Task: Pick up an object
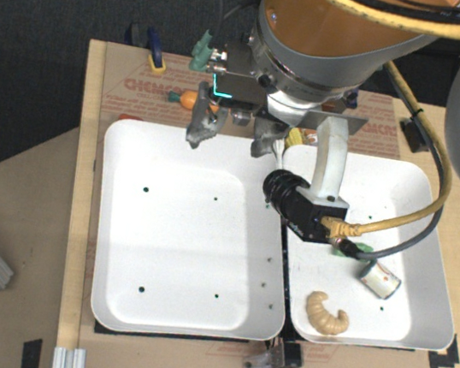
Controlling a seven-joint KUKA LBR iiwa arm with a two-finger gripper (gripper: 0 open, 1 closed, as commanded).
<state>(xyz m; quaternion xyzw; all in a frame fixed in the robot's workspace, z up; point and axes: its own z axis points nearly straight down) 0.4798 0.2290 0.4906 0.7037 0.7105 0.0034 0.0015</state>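
A bench (pixel 30 190) with a pale wood top carries a brown cardboard sheet (pixel 73 301), which covers most of its middle. Two shallow white bins lie side by side on the cardboard, touching along their inner edges. The left bin (pixel 178 240) sits near the cardboard's centre; the right bin (pixel 421 287) reaches toward the cardboard's right edge. Just beyond the cardboard's far-left corner a blue and yellow clamp (pixel 155 51) sits at the edge. At the cardboard's near edge, a small black connector with a cable (pixel 282 360) lies by the seam between the bins.
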